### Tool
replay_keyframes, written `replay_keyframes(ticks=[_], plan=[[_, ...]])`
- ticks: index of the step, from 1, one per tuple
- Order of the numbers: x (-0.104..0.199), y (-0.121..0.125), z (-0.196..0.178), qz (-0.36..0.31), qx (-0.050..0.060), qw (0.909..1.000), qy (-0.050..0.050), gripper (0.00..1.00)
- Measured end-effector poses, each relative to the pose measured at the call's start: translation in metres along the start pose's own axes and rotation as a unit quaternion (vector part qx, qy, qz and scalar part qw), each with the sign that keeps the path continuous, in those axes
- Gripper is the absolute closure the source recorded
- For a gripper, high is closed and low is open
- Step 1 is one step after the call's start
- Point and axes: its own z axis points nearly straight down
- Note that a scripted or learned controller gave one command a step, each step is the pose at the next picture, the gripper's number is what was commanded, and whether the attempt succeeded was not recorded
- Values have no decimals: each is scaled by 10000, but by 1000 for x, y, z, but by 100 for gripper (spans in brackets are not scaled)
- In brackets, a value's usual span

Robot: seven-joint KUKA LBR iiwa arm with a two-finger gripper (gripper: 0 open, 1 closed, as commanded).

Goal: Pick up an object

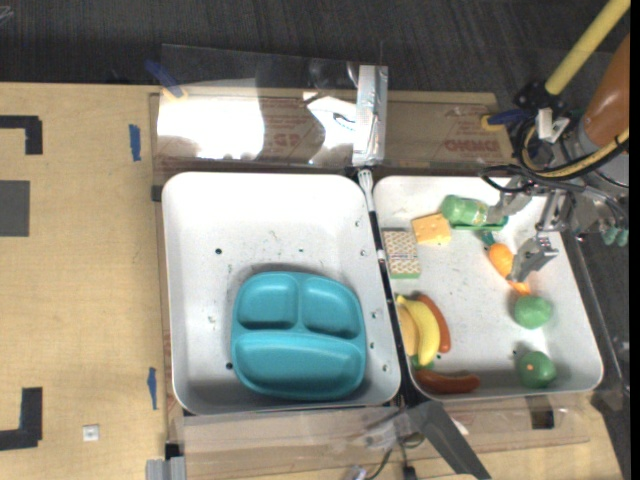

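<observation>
- Camera view, left bin: a teal divided tray lies flat, well apart from the arm.
- Right bin: bananas rest by the divider.
- Claw hangs over an orange piece, likely lining up a pick; its spread I cannot tell.

Dark grey carpet floor behind a tan bench top with black tape marks.
</observation>
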Motion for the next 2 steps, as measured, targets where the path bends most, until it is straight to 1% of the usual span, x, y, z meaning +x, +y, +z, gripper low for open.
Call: replay_keyframes(ticks=[1, 2], plan=[[-6, -19, 175, 1675, 1, 9859, -18, 0], [-55, -34, 185, 2358, 0, 9718, -21, 0]])
